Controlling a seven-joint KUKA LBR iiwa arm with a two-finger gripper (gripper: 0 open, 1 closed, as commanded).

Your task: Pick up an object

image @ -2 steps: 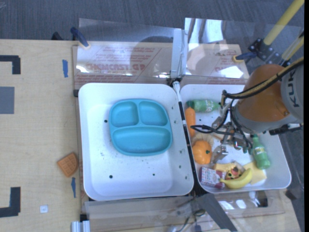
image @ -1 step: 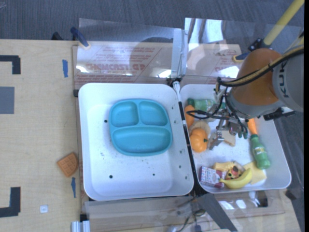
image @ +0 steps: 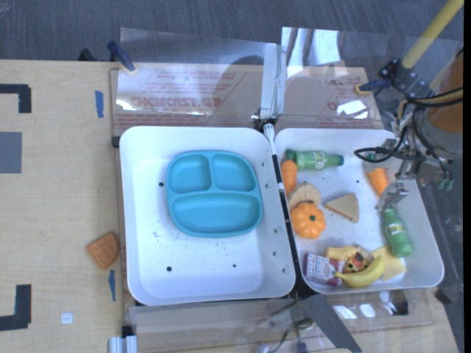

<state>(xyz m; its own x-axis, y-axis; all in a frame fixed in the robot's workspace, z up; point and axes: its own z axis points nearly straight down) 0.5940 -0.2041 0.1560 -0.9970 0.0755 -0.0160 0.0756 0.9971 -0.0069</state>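
At the right edge of the right bin (image: 434,256), the gripper (image: 398,195) hangs low over the toys, with dark cables bunched above it. It sits between a small orange carrot (image: 377,180) and a green bottle (image: 396,232), very near to both. Whether it is open or closed I cannot tell, because the metal parts are small and mixed with the cables. I see nothing lifted: every toy seems to lie flat on the white floor of the bin.

So I judge the task as not yet done (the approach looks nearly complete, the grasp and the lift are left). The most likely target, in my opinion, is the green bottle, which lies just below the gripper along the right wall of the bin, its cap towards the gripper. It is a slim bottle with a pale label around the middle, and its round body could roll away.

Other choices are well apart to the left: a second green bottle (image: 314,159) at the top, an orange pumpkin (image: 308,220), a tan wedge (image: 344,207) and a banana (image: 366,271) at the bottom. The left bin (image: 140,219) carries a blue divided plate (image: 214,193), and a small waffle (image: 104,250) lies on the table (image: 51,197).
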